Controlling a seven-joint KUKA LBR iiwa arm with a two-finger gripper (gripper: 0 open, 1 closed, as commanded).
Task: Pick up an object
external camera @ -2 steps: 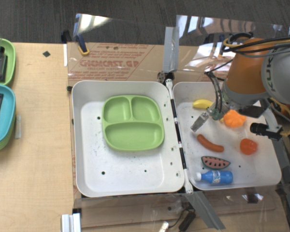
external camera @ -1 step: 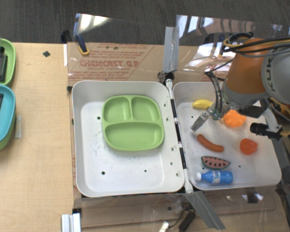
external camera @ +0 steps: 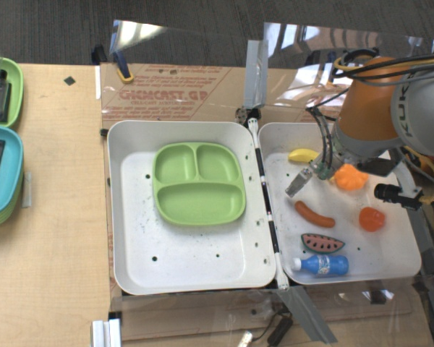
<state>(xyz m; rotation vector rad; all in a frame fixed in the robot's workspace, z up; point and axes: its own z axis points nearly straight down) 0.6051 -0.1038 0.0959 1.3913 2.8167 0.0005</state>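
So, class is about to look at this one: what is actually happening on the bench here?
A grey and orange robot arm reaches into the right bin, its gripper low above the floor near a sausage and a banana. Nothing is seen held between its fingers. A green divided plate lies in the left bin.

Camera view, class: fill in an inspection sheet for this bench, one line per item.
Surface: wooden bench bearing two white bins.
Job's things: right bin holds banana, sausage, watermelon slice, bottle, orange toy, red toy.
Clutter: green divided plate in left bin.
Grippers: gripper low beside banana, fingers unclear.
Cables: black cables over arm.
Surroundings: stacked trays at left.
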